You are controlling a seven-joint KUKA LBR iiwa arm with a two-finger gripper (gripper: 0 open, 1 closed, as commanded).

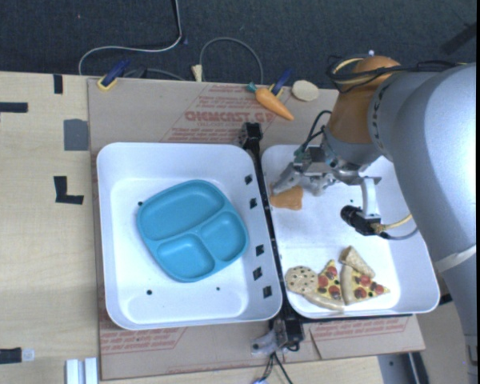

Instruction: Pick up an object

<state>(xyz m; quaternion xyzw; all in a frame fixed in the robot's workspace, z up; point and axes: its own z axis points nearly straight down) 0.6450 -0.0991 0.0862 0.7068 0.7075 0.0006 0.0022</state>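
In the right bin, the claw reaches down at the far left corner, clenched on an orange-brown food piece.

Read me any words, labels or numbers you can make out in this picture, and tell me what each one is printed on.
"CHEMCAST": red print, upside down, on the brown board behind the white bins; the letters after it are too blurred to read.
Red print on the board's front edge: too small and faint to read.
Blue divided plate, toy pizza slices, toy carrot: no text.
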